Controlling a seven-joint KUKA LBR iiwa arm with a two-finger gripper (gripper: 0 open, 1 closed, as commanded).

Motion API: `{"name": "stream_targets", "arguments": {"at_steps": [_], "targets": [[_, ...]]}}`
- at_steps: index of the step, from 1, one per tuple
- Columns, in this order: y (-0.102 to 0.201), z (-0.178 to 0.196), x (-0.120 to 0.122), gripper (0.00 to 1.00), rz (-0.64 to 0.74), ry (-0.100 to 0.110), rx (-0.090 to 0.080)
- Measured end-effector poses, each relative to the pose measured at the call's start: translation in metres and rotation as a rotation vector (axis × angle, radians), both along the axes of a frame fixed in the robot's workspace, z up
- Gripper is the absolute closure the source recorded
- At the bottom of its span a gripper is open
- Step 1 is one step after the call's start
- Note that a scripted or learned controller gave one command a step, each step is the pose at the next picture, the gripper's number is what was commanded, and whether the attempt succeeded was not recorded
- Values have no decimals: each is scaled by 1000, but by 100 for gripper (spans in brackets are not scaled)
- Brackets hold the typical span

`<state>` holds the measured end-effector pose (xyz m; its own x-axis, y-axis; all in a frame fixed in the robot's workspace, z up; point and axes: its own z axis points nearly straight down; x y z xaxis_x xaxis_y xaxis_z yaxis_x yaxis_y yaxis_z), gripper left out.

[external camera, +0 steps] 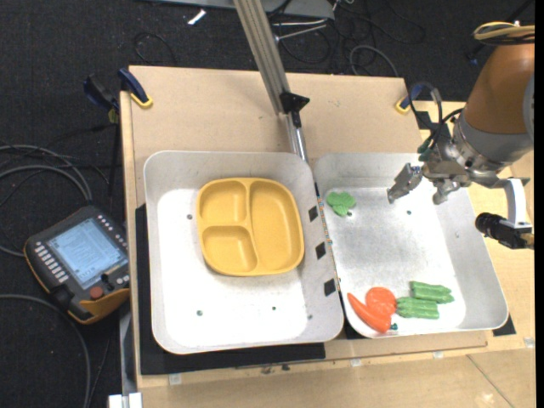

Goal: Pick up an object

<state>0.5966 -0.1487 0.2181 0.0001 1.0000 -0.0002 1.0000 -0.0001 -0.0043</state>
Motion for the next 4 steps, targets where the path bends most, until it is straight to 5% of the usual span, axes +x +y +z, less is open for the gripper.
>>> {"name": "stream_targets", "arguments": {"at_steps": [2,3,4], "targets": [[5,-107,1,0,0,2,1],[5,-93,4,100,0,-6,0],[3,-29,5,100,2,-11,-2]]}}
